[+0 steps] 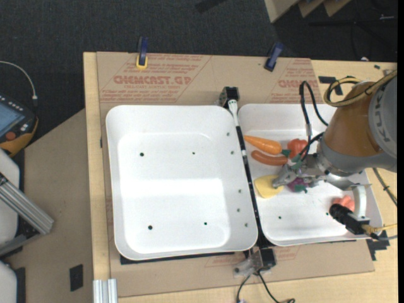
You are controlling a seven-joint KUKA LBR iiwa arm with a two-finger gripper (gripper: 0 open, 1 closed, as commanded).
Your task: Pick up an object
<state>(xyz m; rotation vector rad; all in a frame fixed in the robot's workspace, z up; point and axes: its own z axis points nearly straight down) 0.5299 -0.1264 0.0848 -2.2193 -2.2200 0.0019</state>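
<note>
My tool (291, 177) sits low in right bin (303, 229), over yellow piece (265, 187); grip state unclear.

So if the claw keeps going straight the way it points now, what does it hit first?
Probably the pale yellow piece: the claw points left and down at it in the right bin. Depth is unclear from above, so it may already be touching.

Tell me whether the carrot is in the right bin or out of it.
In. The carrot lies on the right bin's white floor near its left wall, beside a hot dog.
</note>
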